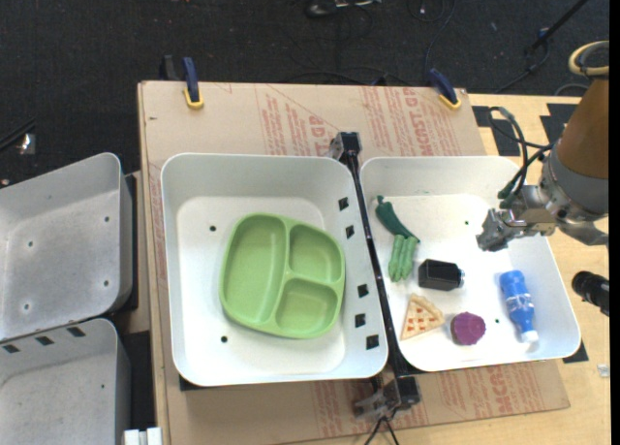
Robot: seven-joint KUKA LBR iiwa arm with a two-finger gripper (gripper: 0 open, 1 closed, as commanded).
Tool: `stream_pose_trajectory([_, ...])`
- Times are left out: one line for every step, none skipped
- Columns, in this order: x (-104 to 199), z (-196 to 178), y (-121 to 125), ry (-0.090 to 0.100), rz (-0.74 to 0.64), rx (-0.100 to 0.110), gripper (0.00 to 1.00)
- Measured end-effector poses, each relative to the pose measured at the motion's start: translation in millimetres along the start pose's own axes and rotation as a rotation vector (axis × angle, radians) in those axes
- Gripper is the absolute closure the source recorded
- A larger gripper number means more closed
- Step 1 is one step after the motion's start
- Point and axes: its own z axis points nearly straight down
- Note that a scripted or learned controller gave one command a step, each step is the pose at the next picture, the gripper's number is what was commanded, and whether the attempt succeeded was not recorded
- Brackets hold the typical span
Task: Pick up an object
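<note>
Gripper (494, 232) over right bin (557, 269), above blue bottle (516, 303); grip state unclear. Green divided plate (283, 276) in left bin (184, 239).

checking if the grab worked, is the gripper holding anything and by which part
Nothing is seen held. The gripper hangs over the right bin, apart from the blue bottle and black block lying there.

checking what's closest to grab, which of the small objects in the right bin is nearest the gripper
The blue bottle, lying just below the gripper by the bin's right wall. The black block, purple ball and pizza slice lie farther left.
</note>
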Motion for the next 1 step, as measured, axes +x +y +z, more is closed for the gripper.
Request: stream_pose_trajectory([50.2,12.7,16.0,0.001,0.0,0.003,1.0])
